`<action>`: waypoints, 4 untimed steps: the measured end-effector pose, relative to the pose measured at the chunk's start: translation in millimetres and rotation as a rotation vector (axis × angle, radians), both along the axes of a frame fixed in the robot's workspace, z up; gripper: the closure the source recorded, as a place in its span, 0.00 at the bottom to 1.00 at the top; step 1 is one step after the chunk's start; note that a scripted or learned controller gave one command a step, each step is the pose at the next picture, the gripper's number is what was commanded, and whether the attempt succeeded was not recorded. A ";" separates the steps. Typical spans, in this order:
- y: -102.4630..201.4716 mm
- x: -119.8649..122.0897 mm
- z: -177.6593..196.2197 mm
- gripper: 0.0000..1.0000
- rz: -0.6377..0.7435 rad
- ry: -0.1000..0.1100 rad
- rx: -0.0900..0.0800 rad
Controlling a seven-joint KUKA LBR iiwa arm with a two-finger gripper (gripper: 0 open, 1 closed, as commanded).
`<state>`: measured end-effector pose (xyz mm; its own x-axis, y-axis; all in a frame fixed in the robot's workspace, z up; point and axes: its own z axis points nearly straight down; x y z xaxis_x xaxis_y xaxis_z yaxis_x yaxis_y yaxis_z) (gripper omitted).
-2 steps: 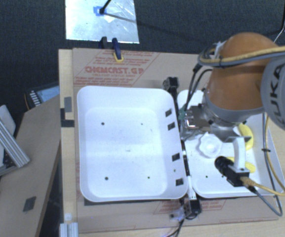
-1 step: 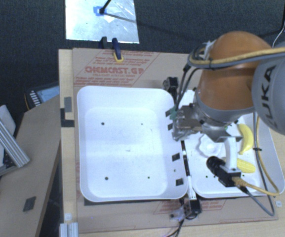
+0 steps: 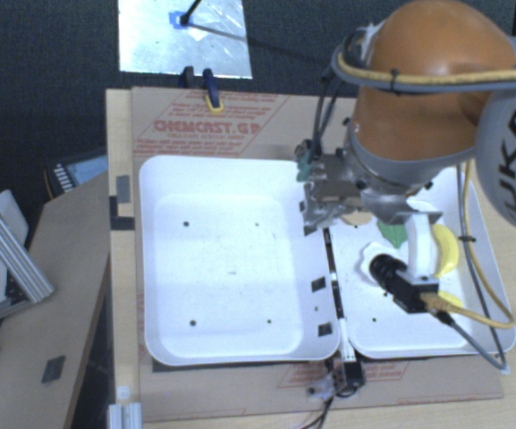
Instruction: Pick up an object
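The claw point(image 3: 318, 206) hangs at the left edge of the right shallow white bin point(image 3: 401, 333), near a curved yellow object point(image 3: 447, 250). Whether it is clenched cannot be told.

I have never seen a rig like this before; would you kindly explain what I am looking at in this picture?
The picture comes from one camera fixed above a bench, looking down at a slant. The large grey and orange shape is a robot arm reaching in from the right. At its end is a pincer, the part meant to pick things up. It sits near the edge where two shallow white bins meet: the left bin and the right bin. In the right bin, partly hidden by the arm, lie a yellow banana-like object and a small green object. The view does not show anything held in the pincer.
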<state>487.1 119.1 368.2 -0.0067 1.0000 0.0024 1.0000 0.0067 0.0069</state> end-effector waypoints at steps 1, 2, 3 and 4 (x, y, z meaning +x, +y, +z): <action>-85.5 0.1 49.5 1.00 -0.012 -0.001 -0.003; -45.2 2.1 -52.9 1.00 0.000 0.013 -0.003; 2.0 -0.4 -10.3 1.00 0.002 0.002 0.000; -52.5 0.0 57.8 1.00 -0.009 0.000 -0.002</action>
<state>487.1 66.6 426.0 0.0018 1.0000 0.0004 1.0000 -0.0019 0.0073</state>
